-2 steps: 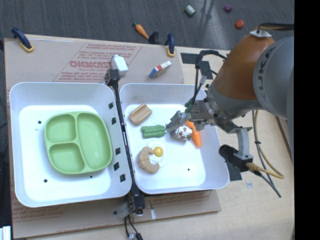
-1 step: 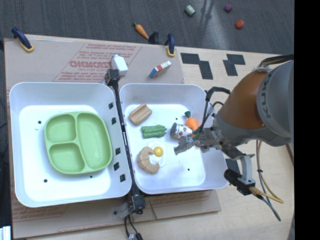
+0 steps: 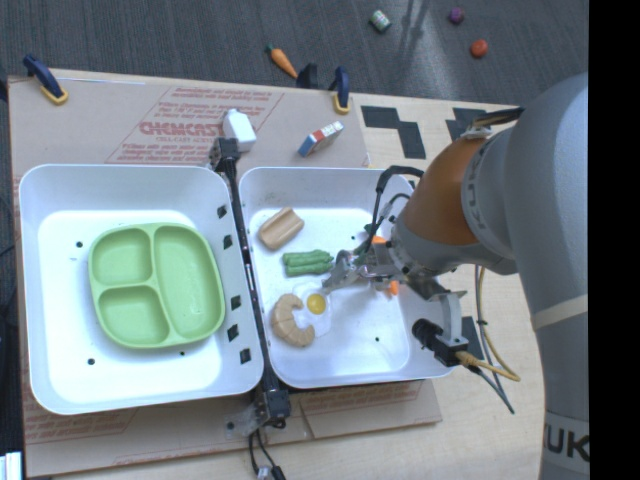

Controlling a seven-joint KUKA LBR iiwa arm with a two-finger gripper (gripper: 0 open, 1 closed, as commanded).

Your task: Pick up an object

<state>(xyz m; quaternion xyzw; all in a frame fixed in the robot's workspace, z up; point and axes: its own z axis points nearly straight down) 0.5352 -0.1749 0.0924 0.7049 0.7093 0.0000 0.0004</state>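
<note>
The right bin (image 3: 390, 353) holds a tan bread roll (image 3: 280, 227), a green pea pod (image 3: 306, 262), a croissant (image 3: 290, 322) and a fried egg (image 3: 316, 304). My gripper (image 3: 342, 271) is down in this bin, just right of the pea pod and above the egg. The grey arm with its orange band (image 3: 445, 203) reaches in from the right and covers the bin's right part. Nothing is visibly held.
The left bin (image 3: 40, 368) holds a green divided plate (image 3: 155, 283). Behind the bins, on the cardboard, lie a small red, white and blue box (image 3: 320, 139) and a white block (image 3: 239, 126). Blue clamps (image 3: 341, 88) grip the board's far edge.
</note>
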